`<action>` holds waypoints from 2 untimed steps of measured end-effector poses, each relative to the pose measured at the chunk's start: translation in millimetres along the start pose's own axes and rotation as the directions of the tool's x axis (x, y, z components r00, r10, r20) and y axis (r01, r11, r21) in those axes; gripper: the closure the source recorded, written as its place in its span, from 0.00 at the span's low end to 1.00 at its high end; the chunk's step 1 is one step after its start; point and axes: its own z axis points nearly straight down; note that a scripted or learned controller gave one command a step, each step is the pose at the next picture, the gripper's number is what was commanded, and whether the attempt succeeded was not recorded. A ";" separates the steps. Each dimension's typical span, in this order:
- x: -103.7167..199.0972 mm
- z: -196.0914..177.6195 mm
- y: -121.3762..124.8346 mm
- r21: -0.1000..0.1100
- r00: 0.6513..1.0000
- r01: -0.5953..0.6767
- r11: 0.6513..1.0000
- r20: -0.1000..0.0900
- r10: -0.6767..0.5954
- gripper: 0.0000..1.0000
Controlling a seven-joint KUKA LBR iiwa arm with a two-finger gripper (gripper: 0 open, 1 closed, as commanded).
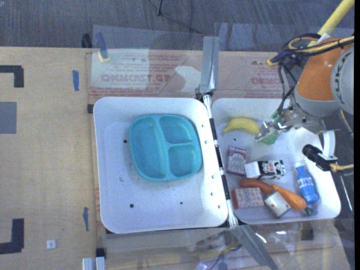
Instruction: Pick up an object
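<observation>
While the gripper (269, 133) hovers beside the banana (242, 125), I cannot tell its opening

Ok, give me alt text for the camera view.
A grey robot arm's gripper hovers over the right bin, near a banana, carrot and blue bottle. The left bin holds a teal divided plate.

Faint reddish mirrored lettering on the clear sheet (147, 75) behind the bins, too washed out to read, small boxes (237, 161) in the right bin (332, 207) with print too small to read
</observation>
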 end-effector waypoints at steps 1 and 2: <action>-21.1 -52.7 -40.3 -0.002 1.000 0.012 1.000 0.000 -0.012 1.00; 32.2 -130.3 6.1 -0.003 0.999 0.034 0.999 0.001 -0.034 1.00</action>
